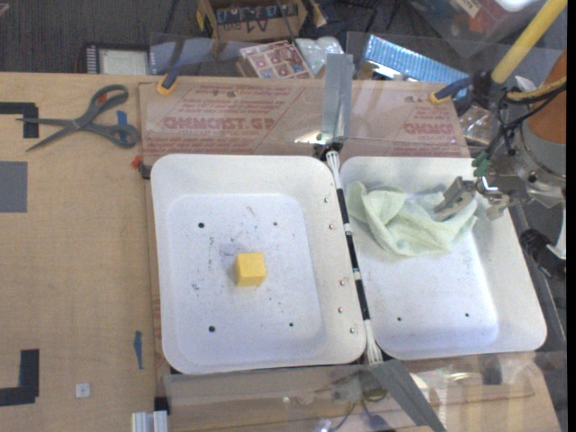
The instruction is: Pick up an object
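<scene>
Camera view, looking down at a slant on two shallow white bins side by side on a wooden bench. The left bin (180, 196) has a small yellow cube (251, 269) sitting near its middle, alone and well apart from everything else. The right bin (504, 322) has a pale green cloth (400, 223) crumpled in its upper half, stretched mostly left to right, with its bunched end toward the divider between the bins.

The arm comes in from the right edge, and its gripper (463, 201) sits low over the right end of the cloth, at or touching the fabric. Whether its fingers are apart or together cannot be told, because they blur into the cloth, and nothing can be said to be held.

The relation that matters: the cloth lies directly under the gripper and runs away from it to the left, so it is by far the nearer thing to pick. The cube lies much farther left and lower in the picture, across the divider in the other bin.

Scissors (90, 120) rest on the bench above and left of the bins, and clutter lies beyond the far edge
</scene>
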### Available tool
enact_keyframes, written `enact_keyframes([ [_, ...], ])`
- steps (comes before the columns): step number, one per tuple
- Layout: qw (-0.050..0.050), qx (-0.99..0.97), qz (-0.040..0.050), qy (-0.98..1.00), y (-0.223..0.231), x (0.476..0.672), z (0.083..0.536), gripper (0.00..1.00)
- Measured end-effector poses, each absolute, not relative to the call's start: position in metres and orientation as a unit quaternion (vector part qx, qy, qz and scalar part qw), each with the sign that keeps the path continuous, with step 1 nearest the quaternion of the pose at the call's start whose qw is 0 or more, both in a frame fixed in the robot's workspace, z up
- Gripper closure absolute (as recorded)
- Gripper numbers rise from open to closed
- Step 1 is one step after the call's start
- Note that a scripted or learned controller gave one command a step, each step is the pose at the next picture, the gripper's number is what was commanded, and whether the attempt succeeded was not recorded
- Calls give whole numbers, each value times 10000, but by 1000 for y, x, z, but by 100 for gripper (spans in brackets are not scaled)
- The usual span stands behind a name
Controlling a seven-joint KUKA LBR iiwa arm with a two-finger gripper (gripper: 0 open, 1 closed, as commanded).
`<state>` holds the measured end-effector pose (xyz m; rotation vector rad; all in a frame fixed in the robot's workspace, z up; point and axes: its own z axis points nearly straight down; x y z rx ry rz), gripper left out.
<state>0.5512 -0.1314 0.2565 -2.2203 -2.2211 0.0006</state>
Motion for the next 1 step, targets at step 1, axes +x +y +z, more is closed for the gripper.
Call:
enact_keyframes([
  [1,14,-7221,4,-6918,-120,529,274,0],
])
